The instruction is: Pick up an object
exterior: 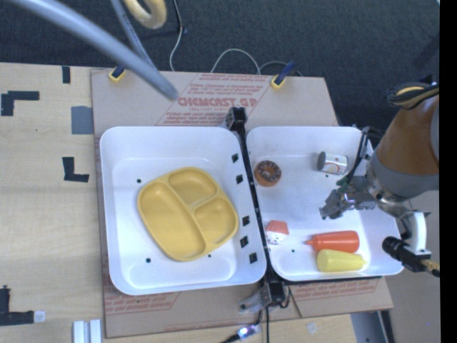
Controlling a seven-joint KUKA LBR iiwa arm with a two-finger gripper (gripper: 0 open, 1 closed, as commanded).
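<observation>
Two white bins sit side by side on a cardboard sheet [214, 98]. The left bin [118, 191] holds a yellow divided tray [187, 213], lying flat and slightly turned. The right bin [300, 138] holds the small things: a brown ring like a doughnut [268, 172] at the far left, beside the divider [246, 191]; a silver can [332, 163] on its side toward the far right; a small red and white piece [276, 229] near the divider, too small to identify; an orange carrot-like piece [334, 241] at the near right; and a yellow oblong [340, 261] just nearer, touching or almost touching it.

The arm [407, 148] comes in from the right, its orange band large and partly cut off by the frame edge. The gripper [337, 204] hangs over the right bin, between the can and the orange piece, apart from both. It is dark and blurred against the arm, so whether it is spread or closed cannot be told, and nothing can be seen in it. How high it sits above the bin floor is also unclear.

A grey bar [86, 27] crosses the far left corner, out of focus, with a yellow loop [143, 2] beside it that is cut off at the top. Cables [235, 59] trail over the far edge of the cardboard.
</observation>
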